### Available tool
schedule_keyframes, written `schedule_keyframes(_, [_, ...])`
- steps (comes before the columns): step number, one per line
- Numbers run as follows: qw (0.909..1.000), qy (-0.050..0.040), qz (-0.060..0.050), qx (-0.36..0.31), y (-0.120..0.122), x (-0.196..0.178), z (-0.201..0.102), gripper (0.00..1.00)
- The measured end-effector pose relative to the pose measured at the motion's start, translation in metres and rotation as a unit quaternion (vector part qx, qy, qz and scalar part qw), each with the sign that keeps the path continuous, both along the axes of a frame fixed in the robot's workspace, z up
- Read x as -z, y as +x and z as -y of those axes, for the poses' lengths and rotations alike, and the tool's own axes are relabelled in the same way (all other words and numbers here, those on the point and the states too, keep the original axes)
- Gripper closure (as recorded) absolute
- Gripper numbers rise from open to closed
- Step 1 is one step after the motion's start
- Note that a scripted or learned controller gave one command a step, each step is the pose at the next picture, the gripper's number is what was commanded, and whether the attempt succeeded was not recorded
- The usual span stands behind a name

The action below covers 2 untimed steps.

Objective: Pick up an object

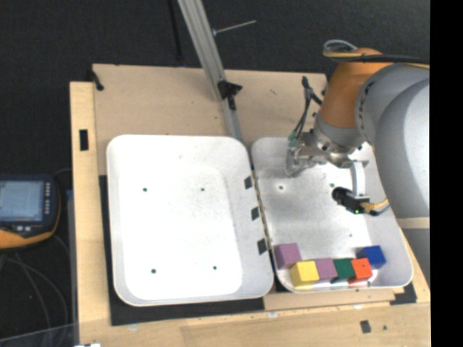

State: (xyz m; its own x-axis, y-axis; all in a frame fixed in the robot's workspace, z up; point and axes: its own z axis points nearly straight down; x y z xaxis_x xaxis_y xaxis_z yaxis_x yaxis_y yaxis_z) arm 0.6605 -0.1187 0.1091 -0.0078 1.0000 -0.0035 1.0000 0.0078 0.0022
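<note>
Several small blocks lie along the near edge of the right bin point(318, 215): a purple block point(288, 254), a yellow block point(304, 272), a mauve block point(325, 269), a green block point(343, 268), an orange block point(361, 269) and a blue block point(372, 256). My gripper point(295, 162) hangs over the far left corner of that bin, well away from the blocks. Nothing shows between its fingers.
The left bin point(181, 215) sits beside the right one, with black clips along the shared edge. A slanted metal rail point(206, 49) rises from the bench at the back. A handheld pendant point(25, 208) lies off the bench at left.
</note>
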Motion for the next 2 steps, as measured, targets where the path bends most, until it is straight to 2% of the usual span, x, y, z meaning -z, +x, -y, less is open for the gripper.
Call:
schedule_keyframes(1, [1.0000,0.0029,0.003,-0.001,-0.001,-0.094,-0.093,1.00])
schedule_keyframes(2, [1.0000,0.0029,-0.002,-0.001,-0.035,-0.088,-0.170,1.00])
